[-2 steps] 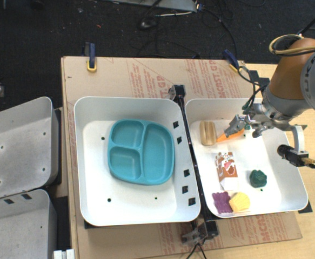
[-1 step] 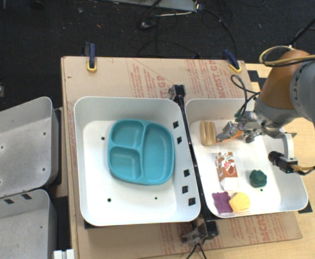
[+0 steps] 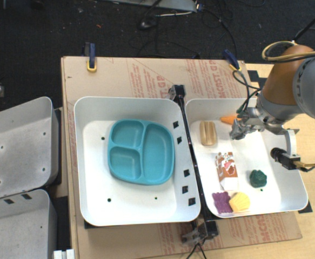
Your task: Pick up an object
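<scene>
Nothing is picked up yet. The gripper hangs low in the right bin, just beside the carrot at its 11 o'clock. I cannot tell its grip. The grab and lift are left.

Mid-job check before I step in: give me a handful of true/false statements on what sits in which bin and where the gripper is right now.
1. The teal tray lies in the left bin. True.
2. The gripper hangs over the left bin. False: it is over the right bin, near its far side.
3. The bread roll lies in the right bin. True.
4. The green toy rests on the teal tray. False: it is in the right bin.
5. The purple toy and yellow toy lie side by side at the right bin's near edge. True.
</scene>
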Tool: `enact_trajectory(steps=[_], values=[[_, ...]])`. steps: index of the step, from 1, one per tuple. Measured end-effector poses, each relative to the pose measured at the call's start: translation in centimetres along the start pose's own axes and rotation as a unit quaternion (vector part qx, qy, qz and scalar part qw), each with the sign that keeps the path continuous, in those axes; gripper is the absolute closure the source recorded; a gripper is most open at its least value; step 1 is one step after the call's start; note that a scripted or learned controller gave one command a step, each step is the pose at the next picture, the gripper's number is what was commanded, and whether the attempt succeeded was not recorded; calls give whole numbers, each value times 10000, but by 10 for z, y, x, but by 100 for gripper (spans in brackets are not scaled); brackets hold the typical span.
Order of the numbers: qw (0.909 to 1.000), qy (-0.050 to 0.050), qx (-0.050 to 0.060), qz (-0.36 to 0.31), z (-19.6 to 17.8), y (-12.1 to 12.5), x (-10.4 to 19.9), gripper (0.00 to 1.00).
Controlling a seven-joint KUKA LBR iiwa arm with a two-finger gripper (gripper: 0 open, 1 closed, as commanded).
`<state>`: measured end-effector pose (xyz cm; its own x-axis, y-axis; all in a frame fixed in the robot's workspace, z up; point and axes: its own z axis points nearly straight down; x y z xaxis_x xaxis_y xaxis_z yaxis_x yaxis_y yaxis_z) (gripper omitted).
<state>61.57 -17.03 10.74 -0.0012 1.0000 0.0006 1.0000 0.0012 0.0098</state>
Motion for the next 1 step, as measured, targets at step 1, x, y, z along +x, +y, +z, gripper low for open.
enact_trajectory(steps=[1], values=[[10000, -7, 31, -7, -51, -5, 8, 100]])
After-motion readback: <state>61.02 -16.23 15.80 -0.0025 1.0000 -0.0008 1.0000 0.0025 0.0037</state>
